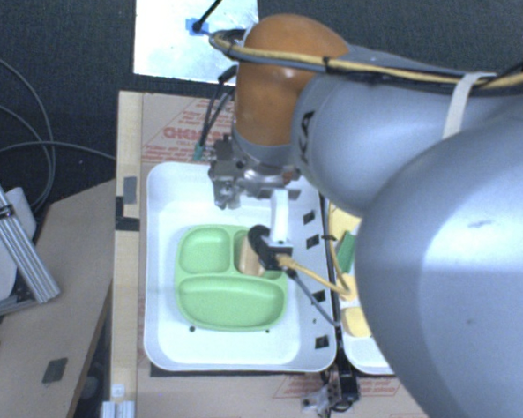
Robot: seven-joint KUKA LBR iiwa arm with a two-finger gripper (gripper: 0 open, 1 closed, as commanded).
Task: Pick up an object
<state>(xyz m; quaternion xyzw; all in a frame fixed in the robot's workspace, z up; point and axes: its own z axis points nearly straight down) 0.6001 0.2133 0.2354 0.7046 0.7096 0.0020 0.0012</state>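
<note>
A light green divided plate point(226, 290) lies in the left white bin point(161, 334). My gripper point(249, 198) hangs over the plate's far edge, below the orange wrist band, and much of it is hidden by its own body. Something small and tan point(250, 264) shows in the plate's far right compartment, just under the gripper; its shape is unclear. Neither the plate nor the tan thing can be seen between the gripper's fingers.
The arm's big grey body covers most of the right bin point(367, 360). A green thing point(345, 250) and a yellow thing point(357, 322) peek out there. A metal frame point(12, 241) stands off the bench at the left.
</note>
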